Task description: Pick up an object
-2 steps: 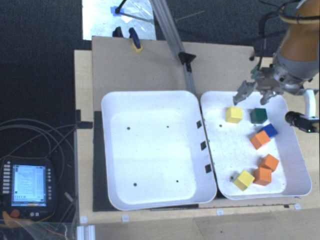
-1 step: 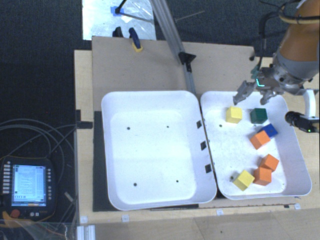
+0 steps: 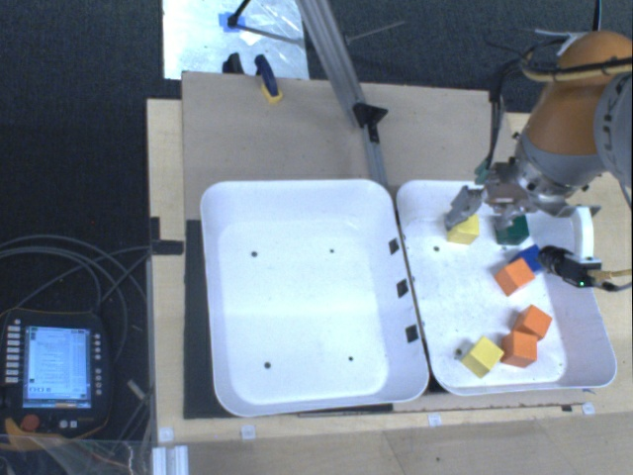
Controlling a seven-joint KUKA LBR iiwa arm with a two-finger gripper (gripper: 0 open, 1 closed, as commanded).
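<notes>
from my remote console i see the arm [image 3: 574, 107] reaching in from 3 o'clock, wrist hanging over the upper part of the right bin [image 3: 435, 201]. the jaws [image 3: 487, 206] point down and toward 9 o'clock; one grey finger slants toward a yellow block [image 3: 463, 230] and appears to touch its upper edge. i cannot tell whether the jaws are spread or pressed together, and no object is visibly between them.

the yellow block lies at about 7 o'clock from the jaws, just beside them, on the bin floor. a green block [image 3: 511, 231] sits at 5 o'clock from the jaws, partly under the wrist. a blue block [image 3: 530, 256] touches an orange block [image 3: 513, 276], both at 5 o'clock and further off. well apart, toward 6 o'clock in the same bin: a second orange block [image 3: 534, 320], a third orange block [image 3: 519, 348] just below it, and a second yellow block [image 3: 483, 355] beside that.

the left bin [image 3: 227, 216] sits at 9 o'clock of the right bin, rims touching. both rest on the table [image 3: 257, 137]. a pendant [image 3: 54, 369] with a lit screen lies at far 8 o'clock.
</notes>
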